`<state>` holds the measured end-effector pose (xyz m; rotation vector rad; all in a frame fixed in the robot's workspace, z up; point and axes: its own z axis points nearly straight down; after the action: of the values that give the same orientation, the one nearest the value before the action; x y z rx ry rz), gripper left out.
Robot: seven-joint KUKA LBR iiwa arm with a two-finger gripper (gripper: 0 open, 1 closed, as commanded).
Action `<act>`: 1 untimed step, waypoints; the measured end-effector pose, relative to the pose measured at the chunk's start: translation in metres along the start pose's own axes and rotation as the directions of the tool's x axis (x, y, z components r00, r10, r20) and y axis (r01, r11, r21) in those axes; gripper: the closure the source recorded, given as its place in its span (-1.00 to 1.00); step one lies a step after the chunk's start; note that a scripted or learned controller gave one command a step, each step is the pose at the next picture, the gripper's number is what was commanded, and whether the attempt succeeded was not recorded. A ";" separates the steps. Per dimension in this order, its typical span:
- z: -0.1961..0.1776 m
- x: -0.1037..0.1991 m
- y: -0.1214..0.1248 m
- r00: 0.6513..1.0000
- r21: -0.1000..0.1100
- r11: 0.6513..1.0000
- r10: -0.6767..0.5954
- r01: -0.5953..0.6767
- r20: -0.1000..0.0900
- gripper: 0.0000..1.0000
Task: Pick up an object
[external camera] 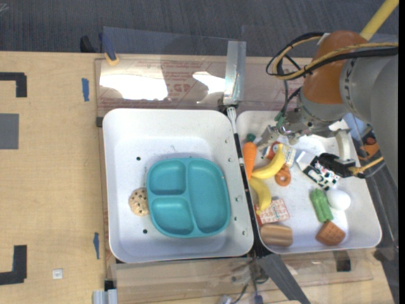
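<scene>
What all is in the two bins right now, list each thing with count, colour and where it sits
bins: 2, white, side by side
divided plate: 1, teal, left bin
cookie: 1, tan, left of the plate
carrot: 1, orange, right bin, left edge
banana: 1, yellow, right bin
bread piece: 1, brown, right bin front
green vegetable: 1, green, right bin
egg: 1, white, right bin
arm: 1, grey with orange band, above right bin
gripper: 1, over right bin's back
</scene>
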<state>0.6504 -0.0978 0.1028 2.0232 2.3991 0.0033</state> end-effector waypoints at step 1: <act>0.017 -0.018 -0.019 1.000 0.002 1.000 0.014 -0.014 -0.001 -1.00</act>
<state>0.6350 -0.1191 0.0858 2.0412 2.3862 0.0022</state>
